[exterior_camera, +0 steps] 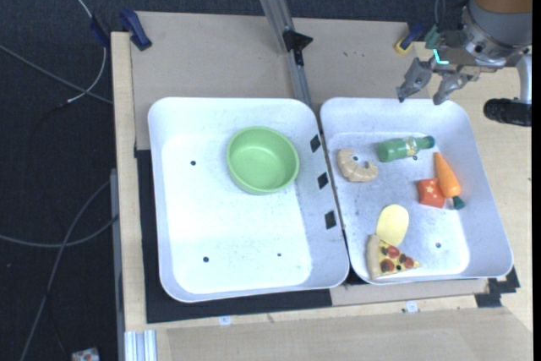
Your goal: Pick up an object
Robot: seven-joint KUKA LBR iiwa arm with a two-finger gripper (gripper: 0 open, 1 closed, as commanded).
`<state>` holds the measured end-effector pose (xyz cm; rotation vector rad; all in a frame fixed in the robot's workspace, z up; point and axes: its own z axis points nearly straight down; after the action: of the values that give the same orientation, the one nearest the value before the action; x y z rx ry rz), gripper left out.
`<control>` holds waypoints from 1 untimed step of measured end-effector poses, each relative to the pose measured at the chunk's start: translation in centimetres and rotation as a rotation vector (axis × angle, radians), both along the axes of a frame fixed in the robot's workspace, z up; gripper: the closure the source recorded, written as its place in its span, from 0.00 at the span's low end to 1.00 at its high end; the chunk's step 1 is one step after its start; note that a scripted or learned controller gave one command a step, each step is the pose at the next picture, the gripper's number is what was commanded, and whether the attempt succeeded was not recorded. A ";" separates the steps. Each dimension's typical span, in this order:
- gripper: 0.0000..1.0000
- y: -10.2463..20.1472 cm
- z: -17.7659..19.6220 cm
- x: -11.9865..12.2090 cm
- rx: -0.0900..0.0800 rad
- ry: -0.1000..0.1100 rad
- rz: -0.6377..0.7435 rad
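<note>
Two bins sit side by side on the counter [211, 55]. The left bin [186, 249] holds a bowl [263, 159] in its far right part. In the right bin [482, 224], taking the bottle [404, 148] as landmark: the bread piece [357, 166] lies just left of it, the carrot [447, 176] and block [429, 193] to its near right, the lemon slice [392, 224] and pizza slice [389, 258] well in front. The claw [428, 89] hangs behind the bottle, over the bin's far rim.

Gripper [429, 90] hangs with fingers spread, nothing between them, at twelve o'clock of the green bottle [404, 149]
</note>
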<state>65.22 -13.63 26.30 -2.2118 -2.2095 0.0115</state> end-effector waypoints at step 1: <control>0.00 0.0 0.5 0.1 -0.001 -0.009 0.001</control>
<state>65.37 -13.64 26.80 -2.2160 -2.2151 0.0030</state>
